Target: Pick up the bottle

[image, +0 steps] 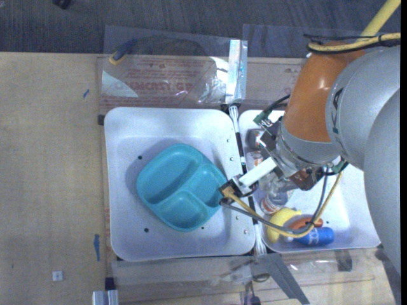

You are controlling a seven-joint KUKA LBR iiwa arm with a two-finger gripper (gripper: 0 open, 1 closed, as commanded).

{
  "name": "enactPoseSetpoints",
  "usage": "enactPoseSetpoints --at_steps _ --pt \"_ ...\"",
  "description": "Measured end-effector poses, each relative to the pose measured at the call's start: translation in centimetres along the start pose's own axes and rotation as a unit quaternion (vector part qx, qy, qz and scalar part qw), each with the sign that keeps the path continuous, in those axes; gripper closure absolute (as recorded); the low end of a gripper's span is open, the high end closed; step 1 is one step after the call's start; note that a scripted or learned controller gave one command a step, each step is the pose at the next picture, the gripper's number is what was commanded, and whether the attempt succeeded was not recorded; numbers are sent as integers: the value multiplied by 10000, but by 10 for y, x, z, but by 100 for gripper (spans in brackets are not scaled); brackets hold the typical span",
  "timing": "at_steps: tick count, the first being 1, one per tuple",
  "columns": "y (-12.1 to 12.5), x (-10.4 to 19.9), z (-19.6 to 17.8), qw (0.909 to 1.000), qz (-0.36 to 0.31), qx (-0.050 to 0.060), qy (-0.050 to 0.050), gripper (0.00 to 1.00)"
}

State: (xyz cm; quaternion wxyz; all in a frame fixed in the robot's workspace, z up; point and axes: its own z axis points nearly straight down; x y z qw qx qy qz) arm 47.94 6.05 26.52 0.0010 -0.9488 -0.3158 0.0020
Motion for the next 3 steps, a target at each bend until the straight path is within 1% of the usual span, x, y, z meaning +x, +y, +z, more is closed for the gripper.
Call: enactPoseSetpoints --at_steps 1,2,3 --pt "12 -8 -6 9756 2195 -16 21 100" --pt "3 12 18 9879 1552 7 -7 100" --pt "13 44 3 9754 2204 -18 24 100"
